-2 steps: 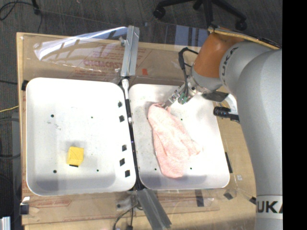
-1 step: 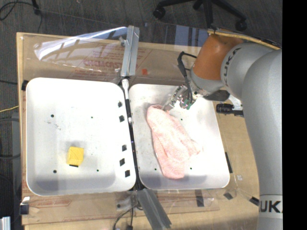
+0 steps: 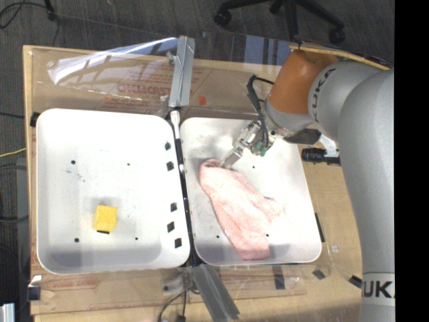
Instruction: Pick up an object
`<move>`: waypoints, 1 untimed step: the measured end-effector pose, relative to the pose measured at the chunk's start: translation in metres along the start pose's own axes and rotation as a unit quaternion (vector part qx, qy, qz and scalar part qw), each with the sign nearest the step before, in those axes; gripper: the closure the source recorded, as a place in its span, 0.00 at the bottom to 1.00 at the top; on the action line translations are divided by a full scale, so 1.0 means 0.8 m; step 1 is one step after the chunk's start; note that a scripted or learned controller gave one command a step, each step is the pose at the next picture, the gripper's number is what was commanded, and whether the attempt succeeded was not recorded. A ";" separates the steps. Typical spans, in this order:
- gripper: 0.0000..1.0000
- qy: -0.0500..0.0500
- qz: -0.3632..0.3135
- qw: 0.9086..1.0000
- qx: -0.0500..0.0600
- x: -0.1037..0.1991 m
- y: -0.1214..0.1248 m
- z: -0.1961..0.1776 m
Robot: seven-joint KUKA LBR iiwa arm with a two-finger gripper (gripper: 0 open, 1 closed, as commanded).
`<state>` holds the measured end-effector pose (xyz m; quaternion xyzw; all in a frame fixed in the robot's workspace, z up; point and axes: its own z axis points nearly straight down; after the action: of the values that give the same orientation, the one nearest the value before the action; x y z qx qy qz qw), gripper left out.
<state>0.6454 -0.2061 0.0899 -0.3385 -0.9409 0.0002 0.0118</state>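
- Bench (image 3: 100,72): carries two shallow white bins side by side, with a metal divider bar (image 3: 179,72) running up from the seam between them.
- Left bin (image 3: 47,180): holds one small yellow block (image 3: 105,219), lying in the lower left part of the floor, well apart from the walls.
- Right bin (image 3: 295,247): holds a pink cloth (image 3: 238,210), spread flat along a diagonal from the upper left of the floor down to the lower middle. Its lower end lies near the front wall.
- Arm (image 3: 348,113): grey, with the orange band (image 3: 295,86) above the wrist, reaches in from the right and over the upper part of the right bin.
- Gripper (image 3: 231,158): low over the right bin, pointing down and to the left, with its tip at the upper end of the cloth.
- Fingers: the spacing cannot be read at this angle and size; whether they are apart or together cannot be told.
- Contact: the tip appears to meet the upper edge of the cloth, but no cloth is seen between the fingers.
- The cloth lies on the bin floor along its full length.
- A black cable (image 3: 255,96) loops beside the wrist.
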 end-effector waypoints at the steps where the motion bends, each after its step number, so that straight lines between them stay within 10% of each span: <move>1: 1.00 -0.008 -0.002 1.000 -0.002 -0.003 0.003 -0.015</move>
<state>0.6489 -0.2057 0.1018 -0.3362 -0.9418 0.0005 0.0037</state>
